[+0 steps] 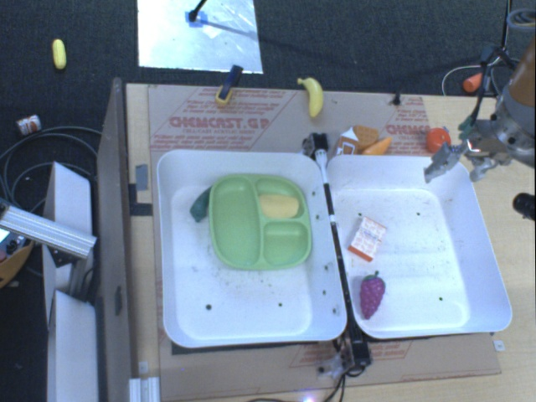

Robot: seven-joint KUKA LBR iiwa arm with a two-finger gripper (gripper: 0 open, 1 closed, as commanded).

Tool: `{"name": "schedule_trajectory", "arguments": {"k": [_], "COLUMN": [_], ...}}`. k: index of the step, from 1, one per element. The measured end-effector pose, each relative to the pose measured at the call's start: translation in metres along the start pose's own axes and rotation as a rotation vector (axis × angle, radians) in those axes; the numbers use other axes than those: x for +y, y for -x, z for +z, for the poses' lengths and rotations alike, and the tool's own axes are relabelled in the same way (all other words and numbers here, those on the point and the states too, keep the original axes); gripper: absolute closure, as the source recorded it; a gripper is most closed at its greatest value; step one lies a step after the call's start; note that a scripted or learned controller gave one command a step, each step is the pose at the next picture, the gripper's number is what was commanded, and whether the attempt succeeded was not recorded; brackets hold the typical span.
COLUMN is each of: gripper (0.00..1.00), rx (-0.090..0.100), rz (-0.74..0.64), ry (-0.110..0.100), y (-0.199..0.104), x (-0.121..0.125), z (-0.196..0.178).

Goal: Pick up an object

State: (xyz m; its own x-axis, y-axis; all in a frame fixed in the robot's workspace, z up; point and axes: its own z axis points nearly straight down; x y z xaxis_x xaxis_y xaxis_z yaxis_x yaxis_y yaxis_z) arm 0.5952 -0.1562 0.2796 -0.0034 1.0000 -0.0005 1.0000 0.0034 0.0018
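Nothing is picked yet: the gripper (460, 162) hangs spread and empty at three o'clock, above the right white plastic bin (490, 249), well apart from the purple toy grape bunch (372, 293).

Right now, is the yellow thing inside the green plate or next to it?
Inside. The yellow thing lies in the upper right compartment of the green plate, with the plate's raised rim all around it.
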Motion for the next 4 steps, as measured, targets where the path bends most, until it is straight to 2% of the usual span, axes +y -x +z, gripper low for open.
{"name": "schedule_trajectory", "arguments": {"k": [1, 2, 3, 4], "gripper": [0.00, 0.00, 0.00, 0.00], "rx": [0.006, 0.002, 0.000, 0.001], "rz": [0.003, -0.001, -0.005, 0.002], "ry": [-0.015, -0.004, 0.006, -0.002], "y": [-0.045, -0.056, -0.069, -0.074], "x": [-0.109, -0.078, -0.002, -0.027], "z": [0.074, 0.166, 0.168, 0.196]}}
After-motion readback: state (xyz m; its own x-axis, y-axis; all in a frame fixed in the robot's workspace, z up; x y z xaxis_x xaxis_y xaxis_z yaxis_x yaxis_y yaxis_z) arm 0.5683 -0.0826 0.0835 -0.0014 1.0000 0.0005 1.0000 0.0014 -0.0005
